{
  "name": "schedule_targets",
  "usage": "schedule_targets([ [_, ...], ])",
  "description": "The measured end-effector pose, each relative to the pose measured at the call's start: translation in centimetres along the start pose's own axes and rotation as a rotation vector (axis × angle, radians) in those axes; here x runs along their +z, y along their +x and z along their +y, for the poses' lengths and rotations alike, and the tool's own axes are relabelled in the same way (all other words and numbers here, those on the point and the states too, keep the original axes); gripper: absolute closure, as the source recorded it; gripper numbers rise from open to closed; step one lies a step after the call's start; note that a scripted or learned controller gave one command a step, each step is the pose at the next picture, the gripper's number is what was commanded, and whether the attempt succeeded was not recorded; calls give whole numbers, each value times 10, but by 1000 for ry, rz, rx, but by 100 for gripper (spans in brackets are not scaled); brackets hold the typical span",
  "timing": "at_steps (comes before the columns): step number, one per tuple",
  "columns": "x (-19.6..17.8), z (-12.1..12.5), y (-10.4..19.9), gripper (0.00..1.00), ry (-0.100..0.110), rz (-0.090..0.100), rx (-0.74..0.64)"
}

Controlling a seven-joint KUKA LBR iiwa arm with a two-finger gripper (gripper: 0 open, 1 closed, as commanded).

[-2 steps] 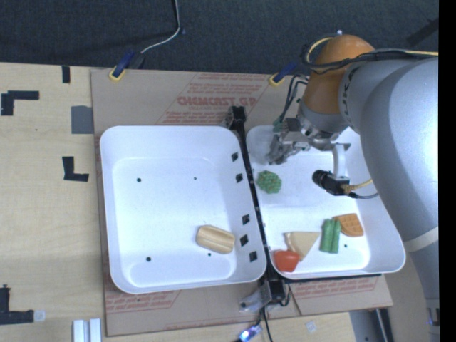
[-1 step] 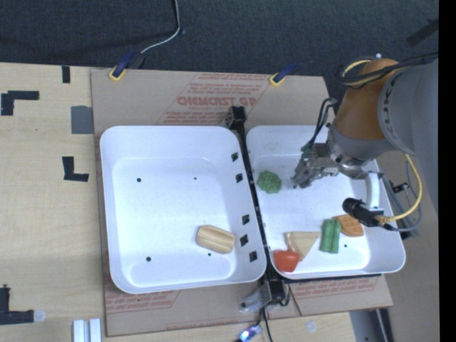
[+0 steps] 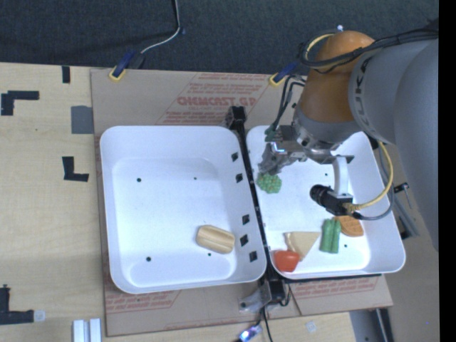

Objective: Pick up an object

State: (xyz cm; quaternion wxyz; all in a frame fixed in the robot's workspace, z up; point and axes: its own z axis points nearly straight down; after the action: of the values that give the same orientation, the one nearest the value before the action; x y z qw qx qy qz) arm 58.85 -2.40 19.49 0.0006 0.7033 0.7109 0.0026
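My gripper (image 3: 272,164) hangs over the left side of the right bin (image 3: 370,262), just above a small green broccoli-like piece (image 3: 270,184). Whether anything sits between its fingers is hidden by the wrist. Nearer the front of the same bin lie a pale yellow wedge (image 3: 302,242), a red tomato-like piece (image 3: 286,261), a green stick (image 3: 330,236) and an orange piece (image 3: 350,226). A tan bread roll (image 3: 215,239) lies in the left bin (image 3: 121,162).
A black divider with clips (image 3: 246,191) runs between the two bins. The grey arm with its orange band (image 3: 335,84) reaches in from the upper right over the right bin's back edge. Cardboard (image 3: 199,98) lies beneath the bins.
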Motion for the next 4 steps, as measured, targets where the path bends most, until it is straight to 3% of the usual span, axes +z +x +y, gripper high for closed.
schedule_targets([
  [1, 11, -82, -50, 100, 13, -4, 17],
  [2, 11, -46, 10, 100, 5, -1, 3],
  [3, -85, -56, 31, 100, -4, -2, 6],
  [4, -144, -53, 107, 100, 0, 1, 0],
])
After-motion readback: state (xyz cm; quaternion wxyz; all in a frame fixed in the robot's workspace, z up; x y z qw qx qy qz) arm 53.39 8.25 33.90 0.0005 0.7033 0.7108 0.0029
